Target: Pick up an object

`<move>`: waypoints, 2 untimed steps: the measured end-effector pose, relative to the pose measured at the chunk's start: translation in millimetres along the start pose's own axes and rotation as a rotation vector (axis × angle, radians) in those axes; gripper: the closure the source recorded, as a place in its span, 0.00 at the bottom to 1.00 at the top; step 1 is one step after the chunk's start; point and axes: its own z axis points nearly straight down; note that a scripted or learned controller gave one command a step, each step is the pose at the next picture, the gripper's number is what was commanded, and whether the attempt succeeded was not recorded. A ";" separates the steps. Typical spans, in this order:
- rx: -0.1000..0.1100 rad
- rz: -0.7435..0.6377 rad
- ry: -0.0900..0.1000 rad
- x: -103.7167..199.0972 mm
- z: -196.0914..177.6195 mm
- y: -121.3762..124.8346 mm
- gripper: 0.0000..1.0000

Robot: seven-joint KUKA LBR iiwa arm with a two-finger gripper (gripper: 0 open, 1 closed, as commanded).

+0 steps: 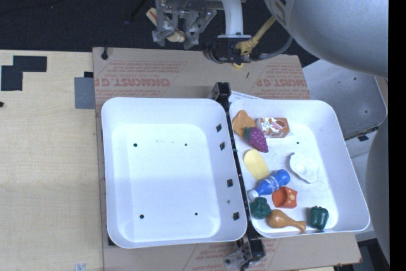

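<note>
My gripper [177,35] hangs high above the bench's far edge, beyond the back of the left bin [120,112]. It is shut on a small pale tan object [179,37], which shows between the fingertips. The right bin [330,116] holds several toy foods: an orange piece [240,120], purple grapes [257,138], a red and white packet [274,127], a yellow lemon [256,164], a white piece [304,167], a blue bottle [271,182], a red pepper [285,197], a brown drumstick [283,220] and two dark green pieces [318,217].
A black hinge strip [229,165] runs between the two bins. The grey arm [330,3] crosses the top right, with a yellow cable along it. Brown cardboard [146,76] lies under the bins on a light wooden bench [44,155].
</note>
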 end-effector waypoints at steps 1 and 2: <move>0.003 0.001 -0.001 13.9 -51.4 -39.9 1.00; 0.022 0.005 -0.010 2.6 140.3 -58.4 1.00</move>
